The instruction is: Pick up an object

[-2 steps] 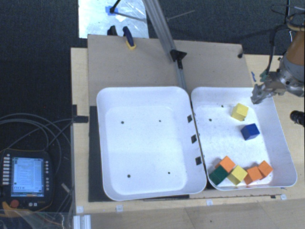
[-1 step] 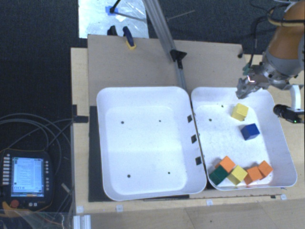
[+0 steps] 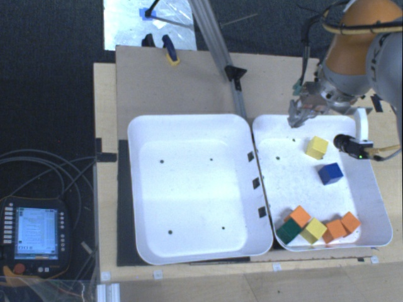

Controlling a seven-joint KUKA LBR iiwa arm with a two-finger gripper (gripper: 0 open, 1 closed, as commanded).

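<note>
Camera view | gripper (image 3: pixel 298 117) over right bin (image 3: pixel 378 200) rim, finger state unclear | yellow cube (image 3: pixel 317 147) nearest, blue cube (image 3: pixel 330 173) beyond

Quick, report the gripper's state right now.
Gripper: cannot be told from this view; it hangs over the top edge of the right shallow white bin, apart from the yellow cube.
</note>
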